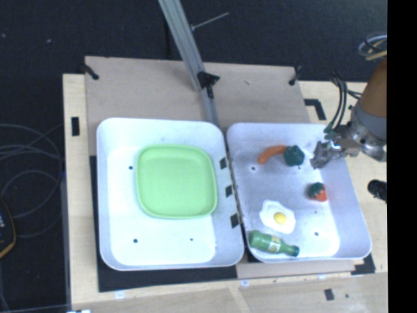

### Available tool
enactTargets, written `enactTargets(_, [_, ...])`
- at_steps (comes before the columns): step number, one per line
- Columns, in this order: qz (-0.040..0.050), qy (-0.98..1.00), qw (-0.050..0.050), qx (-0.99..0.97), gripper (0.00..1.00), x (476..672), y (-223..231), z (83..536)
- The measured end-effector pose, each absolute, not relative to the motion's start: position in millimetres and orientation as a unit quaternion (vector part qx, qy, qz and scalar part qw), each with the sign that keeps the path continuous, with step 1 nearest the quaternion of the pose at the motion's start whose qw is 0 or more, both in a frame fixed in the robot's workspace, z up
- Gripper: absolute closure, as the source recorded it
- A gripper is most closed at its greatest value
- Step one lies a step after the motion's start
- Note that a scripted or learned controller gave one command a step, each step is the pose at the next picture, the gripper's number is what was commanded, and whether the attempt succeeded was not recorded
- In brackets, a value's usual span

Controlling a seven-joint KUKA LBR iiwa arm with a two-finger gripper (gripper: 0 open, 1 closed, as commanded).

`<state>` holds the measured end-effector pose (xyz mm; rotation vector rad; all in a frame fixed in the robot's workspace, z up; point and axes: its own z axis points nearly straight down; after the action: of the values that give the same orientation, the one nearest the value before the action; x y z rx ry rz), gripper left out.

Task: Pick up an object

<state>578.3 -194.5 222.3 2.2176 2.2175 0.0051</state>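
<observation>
Lying in the right-hand shallow white bin (345, 207) are four small toy foods, any of which could be the object to lift: an orange carrot with a dark green leafy top (281, 154) near the far wall, a small red strawberry with a green cap (317, 191) toward the right side, a white fried egg with a yellow yolk (277, 217) closer to the middle, and a green plastic bottle with a yellow label (273, 243) on its side against the near wall. All four rest apart from each other on the bin floor. Reaching in from the right, the grey arm with its orange band (374, 106) bends down toward the far right part of that bin, and the two-finger gripper (320, 156) sits low, just beside the carrot's green top and not touching it. Whether its tips are apart or together cannot be told from this slant, and nothing is seen between them. The left-hand shallow white bin (117, 175) carries one light green square plate with rounded corners (176, 180), lying flat near its centre. Counted up: two bins, one plate, four toy foods.
</observation>
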Motion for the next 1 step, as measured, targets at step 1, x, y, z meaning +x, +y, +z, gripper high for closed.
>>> enactTargets(1, [0.0007, 0.707, 0.001, 0.707, 1.00, 578.7, -195.1, 238.6])
